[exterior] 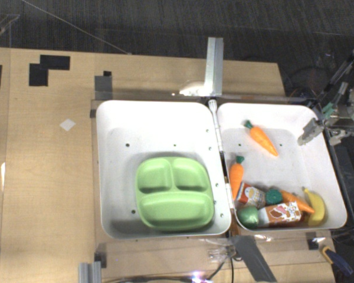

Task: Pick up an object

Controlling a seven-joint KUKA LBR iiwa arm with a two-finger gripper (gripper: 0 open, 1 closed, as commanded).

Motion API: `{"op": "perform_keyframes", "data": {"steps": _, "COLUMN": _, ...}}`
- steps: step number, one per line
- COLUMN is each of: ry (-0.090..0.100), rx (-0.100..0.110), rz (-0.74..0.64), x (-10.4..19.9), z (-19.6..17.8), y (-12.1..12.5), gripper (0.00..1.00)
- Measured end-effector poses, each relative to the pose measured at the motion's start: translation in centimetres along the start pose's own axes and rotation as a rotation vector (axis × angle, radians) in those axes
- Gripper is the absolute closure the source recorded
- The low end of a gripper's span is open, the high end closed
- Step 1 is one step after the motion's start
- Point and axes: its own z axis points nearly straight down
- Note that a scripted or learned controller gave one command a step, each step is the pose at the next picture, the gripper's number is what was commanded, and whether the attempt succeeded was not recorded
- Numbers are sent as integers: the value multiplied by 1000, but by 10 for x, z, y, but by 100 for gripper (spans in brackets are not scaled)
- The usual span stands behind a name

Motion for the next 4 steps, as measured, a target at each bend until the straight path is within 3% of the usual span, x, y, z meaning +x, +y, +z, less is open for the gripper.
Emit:
{"op": "perform_keyframes", "data": {"steps": 1, "ry": 1, "rx": 1, "rz": 154, "x": 16, "z": 82, "y": 45, "gripper": 0}}
{"op": "perform_keyframes", "data": {"steps": 2, "ry": 1, "rx": 1, "rz": 563, "x": 83, "z": 55, "y": 30, "gripper": 0}}
{"op": "perform_keyframes", "data": {"steps": 3, "ry": 1, "rx": 3, "rz": 625, "x": 85, "z": 23, "y": -18, "gripper": 0}}
{"op": "perform_keyframes", "data": {"steps": 4, "ry": 0, "rx": 4, "rz": 636, "x": 86, "z": 65, "y": 7, "gripper": 0}}
